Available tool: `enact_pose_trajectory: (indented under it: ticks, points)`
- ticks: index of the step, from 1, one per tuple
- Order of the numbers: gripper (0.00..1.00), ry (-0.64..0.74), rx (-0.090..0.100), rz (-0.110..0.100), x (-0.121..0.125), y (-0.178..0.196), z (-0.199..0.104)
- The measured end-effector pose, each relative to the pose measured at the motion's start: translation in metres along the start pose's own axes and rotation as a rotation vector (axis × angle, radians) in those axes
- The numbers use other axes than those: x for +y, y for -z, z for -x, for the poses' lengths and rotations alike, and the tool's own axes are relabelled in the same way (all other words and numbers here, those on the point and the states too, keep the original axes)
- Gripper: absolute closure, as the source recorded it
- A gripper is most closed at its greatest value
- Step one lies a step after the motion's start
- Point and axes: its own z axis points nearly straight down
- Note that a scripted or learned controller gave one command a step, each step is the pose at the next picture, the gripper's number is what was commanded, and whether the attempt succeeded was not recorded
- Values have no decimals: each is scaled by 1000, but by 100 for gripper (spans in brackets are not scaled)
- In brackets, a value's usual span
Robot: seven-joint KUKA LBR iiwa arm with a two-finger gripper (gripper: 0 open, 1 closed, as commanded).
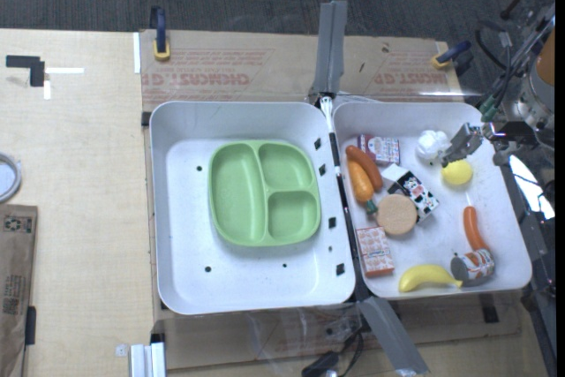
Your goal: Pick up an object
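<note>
Gripper: you see it at the upper right of the right bin; fingers spread a little, nothing between them.
Nearest things: lemon just below the fingertips, white lump just to their left; you can't tell if either is touched.
Rest of right bin: carrot and sausage at left, cookie mid, cow-print carton beside it, banana and can at the bottom.
Left bin: green divided plate lying in the middle.
</note>
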Motion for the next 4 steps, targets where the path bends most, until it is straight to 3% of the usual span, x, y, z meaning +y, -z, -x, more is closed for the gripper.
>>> enact_pose_trajectory:
  ticks: [1,2,3,4]
  points:
    - [0,-70,0,0,49,-157,-14]
    - [0,13,0,2,72,-194,-23]
    - [0,136,1,2,25,-194,-8]
    - [0,111,1,2,-28,-195,17]
